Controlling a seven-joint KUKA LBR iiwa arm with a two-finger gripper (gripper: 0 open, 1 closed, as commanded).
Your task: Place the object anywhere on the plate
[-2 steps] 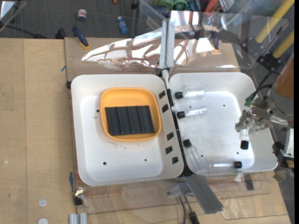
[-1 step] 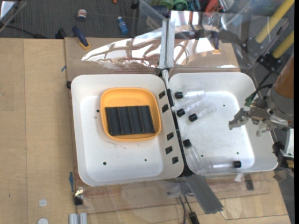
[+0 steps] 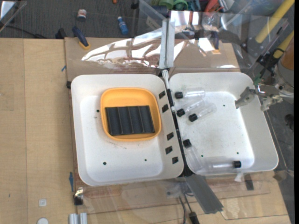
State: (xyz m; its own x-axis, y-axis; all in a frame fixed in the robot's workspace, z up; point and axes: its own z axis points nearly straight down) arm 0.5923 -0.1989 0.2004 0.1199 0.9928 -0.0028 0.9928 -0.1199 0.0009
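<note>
Black ridged block (image 3: 129,120) already sits on the orange plate (image 3: 108,98) in the left bin (image 3: 88,167), so placing looks done. Gripper (image 3: 256,97) hangs over the right bin's (image 3: 261,157) far-right rim; can't tell its grip. Next: just back away.

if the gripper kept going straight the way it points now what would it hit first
Probably the clear tube near the right bin's top, since the gripper points left over the bin; depth is unclear.

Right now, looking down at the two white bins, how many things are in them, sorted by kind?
Orange plate: 1
Dark ridged block on the plate: 1
Clear tubes with black caps: 4, at and
Total: 6
</note>
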